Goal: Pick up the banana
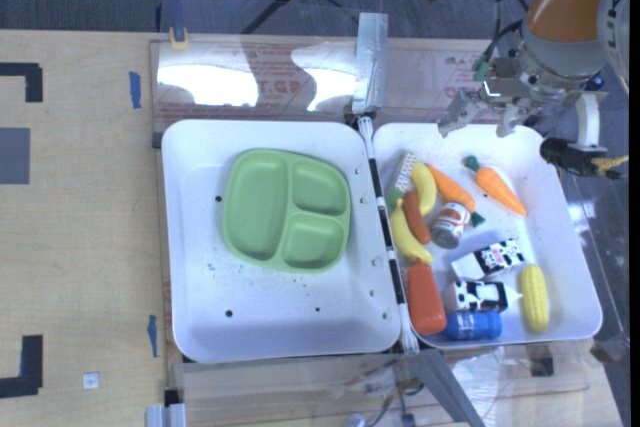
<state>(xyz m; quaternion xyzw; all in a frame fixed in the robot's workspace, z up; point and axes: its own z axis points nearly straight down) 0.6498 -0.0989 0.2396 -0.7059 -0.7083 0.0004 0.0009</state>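
You were at the approach step: the hand [492,118] hung spread and held nothing at the upper right of the frame, above the far rim of the right bin [575,245]. The banana [408,233] lay low against that bin's left wall, touching a red sausage-like toy [427,298]. Your next move, I judged, called for a reach down-left and a descent. The left bin [190,245] held 1 green divided tray [287,210]; carrots [497,188] and corn [534,296] crowded the right.
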